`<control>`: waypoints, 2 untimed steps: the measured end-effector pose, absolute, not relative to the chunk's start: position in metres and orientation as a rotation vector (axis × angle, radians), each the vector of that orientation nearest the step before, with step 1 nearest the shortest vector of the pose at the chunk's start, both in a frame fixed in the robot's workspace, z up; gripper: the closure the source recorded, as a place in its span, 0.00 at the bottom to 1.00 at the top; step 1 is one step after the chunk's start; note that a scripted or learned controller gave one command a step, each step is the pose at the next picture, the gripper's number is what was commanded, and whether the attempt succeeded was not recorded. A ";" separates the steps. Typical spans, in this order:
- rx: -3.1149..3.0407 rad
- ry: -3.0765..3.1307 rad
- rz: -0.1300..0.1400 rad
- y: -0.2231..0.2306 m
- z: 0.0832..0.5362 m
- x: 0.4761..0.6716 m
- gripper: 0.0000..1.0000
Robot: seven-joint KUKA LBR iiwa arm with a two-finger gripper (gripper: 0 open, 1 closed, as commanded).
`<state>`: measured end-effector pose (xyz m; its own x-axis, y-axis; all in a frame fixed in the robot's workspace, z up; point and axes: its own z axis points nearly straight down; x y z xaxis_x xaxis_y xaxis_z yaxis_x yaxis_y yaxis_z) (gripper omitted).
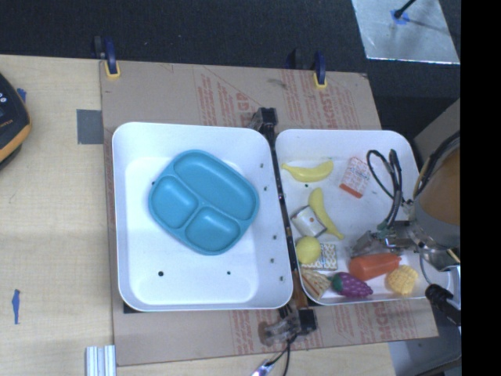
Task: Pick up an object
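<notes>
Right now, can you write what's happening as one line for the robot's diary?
arm: over right white bin | gripper: low by orange toy carrot | held: nothing seen | left bin: blue three-part plastic plate

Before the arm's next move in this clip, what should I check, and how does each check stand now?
1. Pincer over the right bin: ok.
2. Nearest target, the carrot, unobstructed from above: cannot tell.
3. Object between the pincer tips: cannot tell.
4. Neighbours crowd the carrot, namely grapes and corn: not ok.
5. Left bin holds the blue plate, away from the arm: ok.
</notes>
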<state>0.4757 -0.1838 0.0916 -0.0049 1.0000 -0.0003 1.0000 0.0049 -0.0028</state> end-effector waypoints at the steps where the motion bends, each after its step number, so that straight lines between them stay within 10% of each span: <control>1: -2.216 -2.227 0.001 -0.146 0.255 0.518 0.00; 2: -2.214 -2.224 0.005 -0.155 0.120 0.509 0.00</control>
